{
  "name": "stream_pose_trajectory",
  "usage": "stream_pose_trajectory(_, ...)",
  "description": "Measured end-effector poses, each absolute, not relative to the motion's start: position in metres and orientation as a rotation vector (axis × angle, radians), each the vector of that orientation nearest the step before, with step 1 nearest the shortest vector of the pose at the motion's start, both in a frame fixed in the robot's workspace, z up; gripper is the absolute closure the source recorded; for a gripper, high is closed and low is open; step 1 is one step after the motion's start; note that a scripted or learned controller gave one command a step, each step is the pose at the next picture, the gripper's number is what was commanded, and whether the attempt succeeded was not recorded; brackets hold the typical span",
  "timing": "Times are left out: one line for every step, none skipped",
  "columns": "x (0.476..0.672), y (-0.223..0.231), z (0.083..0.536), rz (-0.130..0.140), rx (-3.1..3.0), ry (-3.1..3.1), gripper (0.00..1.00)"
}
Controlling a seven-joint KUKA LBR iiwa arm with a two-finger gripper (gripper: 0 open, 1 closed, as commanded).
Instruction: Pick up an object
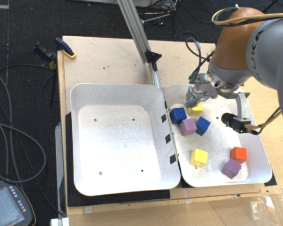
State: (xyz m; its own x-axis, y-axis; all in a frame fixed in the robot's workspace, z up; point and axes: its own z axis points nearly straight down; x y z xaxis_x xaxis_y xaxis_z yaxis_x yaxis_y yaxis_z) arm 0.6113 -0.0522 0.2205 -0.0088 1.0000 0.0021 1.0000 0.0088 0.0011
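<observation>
Black carpet with loose cables surrounds the pale surface [108,62], which bears two white bins; no legible writing can be made out. Taking the right bin [259,171] as landmark, the end effector [194,102] sits at its far left corner over a yellow cube [196,109], whether spread or pressed together cannot be told. Nearer lie a blue cube [178,115], purple cube [188,126], second blue cube [203,125], second yellow cube [199,157], orange cube [238,154] and second purple cube [231,168].
</observation>
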Motion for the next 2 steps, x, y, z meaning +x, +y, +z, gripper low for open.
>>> stream_pose_trajectory(0.599,-0.004,0.223,-0.001,-2.211,-2.229,1.00)
stream_pose_trajectory(0.606,0.045,0.222,-0.003,-2.212,-2.230,1.00)
